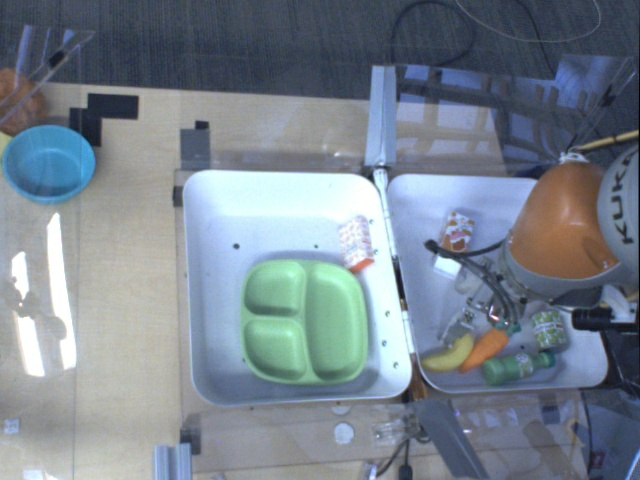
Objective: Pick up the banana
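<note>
The yellow banana (447,354) lies at the front edge of the right bin (420,208), with its right end against an orange carrot (487,346). My gripper (482,315) hangs just above and a little behind these two, reaching down from the orange band of the arm (562,223). Its thin metal fingers (466,319) stand apart, open, and nothing is between them. The banana is untouched.
A green bottle (515,366) and a small can (548,328) lie right of the carrot. A red-and-white packet (457,231) sits at the right bin's back. The left bin (215,268) holds a green divided plate (303,320) and a wrapped snack (354,243). A blue bowl (48,162) stands far left.
</note>
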### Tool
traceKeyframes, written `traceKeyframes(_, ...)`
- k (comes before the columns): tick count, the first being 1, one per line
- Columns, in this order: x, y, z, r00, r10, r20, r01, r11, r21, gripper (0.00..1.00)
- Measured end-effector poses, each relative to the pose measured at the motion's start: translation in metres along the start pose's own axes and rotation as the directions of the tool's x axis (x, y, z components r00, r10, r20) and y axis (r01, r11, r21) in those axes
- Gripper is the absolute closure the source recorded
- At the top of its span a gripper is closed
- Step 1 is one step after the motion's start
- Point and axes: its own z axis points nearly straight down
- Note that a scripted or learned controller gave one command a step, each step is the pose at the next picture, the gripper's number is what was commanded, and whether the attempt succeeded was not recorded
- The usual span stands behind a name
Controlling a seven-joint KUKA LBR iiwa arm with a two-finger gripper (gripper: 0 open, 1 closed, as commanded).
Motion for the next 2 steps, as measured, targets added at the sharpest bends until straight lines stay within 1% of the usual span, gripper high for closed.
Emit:
traceKeyframes(1, -0.002, 0.003, -0.012, 1.0, 0.001, 0.004, -0.001, 1.0, -0.005, 1.0)
traceKeyframes(2, -0.036, 0.017, -0.07, 0.928, 0.374, -0.006, -0.374, 0.928, 0.007, 1.0)
